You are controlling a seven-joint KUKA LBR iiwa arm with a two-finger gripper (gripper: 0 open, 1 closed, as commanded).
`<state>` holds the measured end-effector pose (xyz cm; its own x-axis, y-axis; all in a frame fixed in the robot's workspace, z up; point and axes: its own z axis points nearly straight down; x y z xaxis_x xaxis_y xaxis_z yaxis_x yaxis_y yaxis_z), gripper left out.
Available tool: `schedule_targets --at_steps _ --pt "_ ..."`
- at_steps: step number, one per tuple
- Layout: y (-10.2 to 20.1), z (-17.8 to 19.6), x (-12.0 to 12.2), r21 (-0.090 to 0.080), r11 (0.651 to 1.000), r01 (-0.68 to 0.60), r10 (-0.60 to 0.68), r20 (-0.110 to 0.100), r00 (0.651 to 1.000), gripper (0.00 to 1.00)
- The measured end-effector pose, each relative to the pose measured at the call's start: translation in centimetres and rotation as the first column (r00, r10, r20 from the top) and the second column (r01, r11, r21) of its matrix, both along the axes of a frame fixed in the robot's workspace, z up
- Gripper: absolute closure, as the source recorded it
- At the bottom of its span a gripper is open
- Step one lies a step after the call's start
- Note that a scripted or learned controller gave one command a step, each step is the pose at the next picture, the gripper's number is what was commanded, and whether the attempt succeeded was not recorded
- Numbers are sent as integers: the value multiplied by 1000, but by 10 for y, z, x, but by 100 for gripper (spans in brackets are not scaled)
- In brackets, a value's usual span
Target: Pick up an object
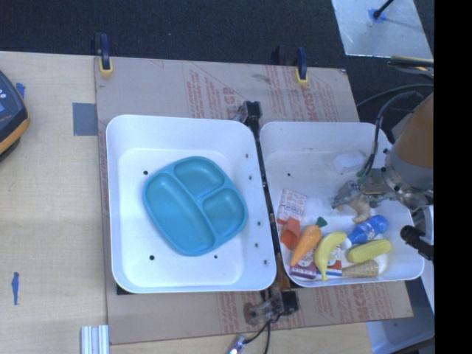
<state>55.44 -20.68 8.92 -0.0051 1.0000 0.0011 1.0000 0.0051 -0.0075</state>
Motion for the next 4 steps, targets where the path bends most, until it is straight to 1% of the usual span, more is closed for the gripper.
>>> schedule_targets --at_steps 1,2,3,4 --pt "-1 8 0 1 1000 -3 3 -4 1000 100" --pt "-1 8 0 1 1000 -3 3 -5 1000 0" --pt "-2 16 -1 2 1000 -5 5 -9 1000 100" --pt "-1 16 -1 2 1000 -5 5 -9 1000 0"
